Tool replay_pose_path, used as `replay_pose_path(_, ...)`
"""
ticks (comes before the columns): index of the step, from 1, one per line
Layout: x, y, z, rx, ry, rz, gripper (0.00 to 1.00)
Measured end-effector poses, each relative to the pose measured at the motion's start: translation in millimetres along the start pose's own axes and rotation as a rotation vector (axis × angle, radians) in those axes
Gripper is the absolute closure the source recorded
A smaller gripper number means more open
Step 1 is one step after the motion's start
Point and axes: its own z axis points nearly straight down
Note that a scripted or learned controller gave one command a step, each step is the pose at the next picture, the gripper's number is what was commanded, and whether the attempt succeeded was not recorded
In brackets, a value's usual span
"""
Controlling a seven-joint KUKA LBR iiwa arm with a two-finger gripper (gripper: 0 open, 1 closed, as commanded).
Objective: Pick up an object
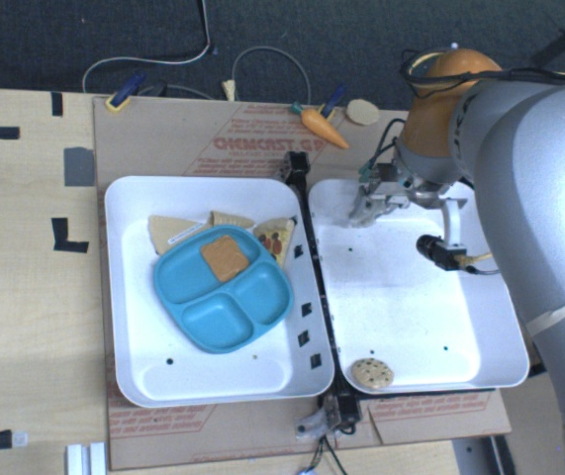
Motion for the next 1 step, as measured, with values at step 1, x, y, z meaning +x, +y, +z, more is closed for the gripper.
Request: replay_pose_path(1,72.4,1.6,-131.3,-0.007,0.005,-0.006,1.00)
